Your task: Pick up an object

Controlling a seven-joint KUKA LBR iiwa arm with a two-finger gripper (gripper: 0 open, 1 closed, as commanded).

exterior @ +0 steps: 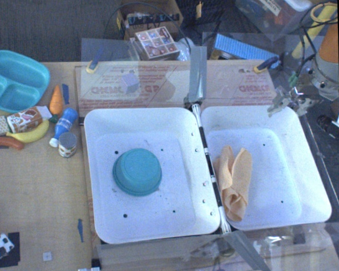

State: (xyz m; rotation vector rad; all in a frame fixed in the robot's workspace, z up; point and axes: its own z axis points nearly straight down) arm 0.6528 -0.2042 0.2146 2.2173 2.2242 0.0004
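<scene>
A teal bowl (137, 171) lies upside down in the left white bin (102, 129), left of its middle. A crumpled tan cloth (235, 180) rests in the right white bin (293, 172), close to its left wall. My gripper (287, 100) hangs at the far right corner of the right bin, above its rim, well away from the cloth and the bowl. Nothing shows in its grasp. The arm's orange band (328, 43) is at the upper right.
On the bench left of the bins lie a blue divided plate (15, 82), a toy carrot (56, 100), a banana (29, 134), a small bottle (63, 123) and a can (67, 144). Boxes and cables crowd the back edge.
</scene>
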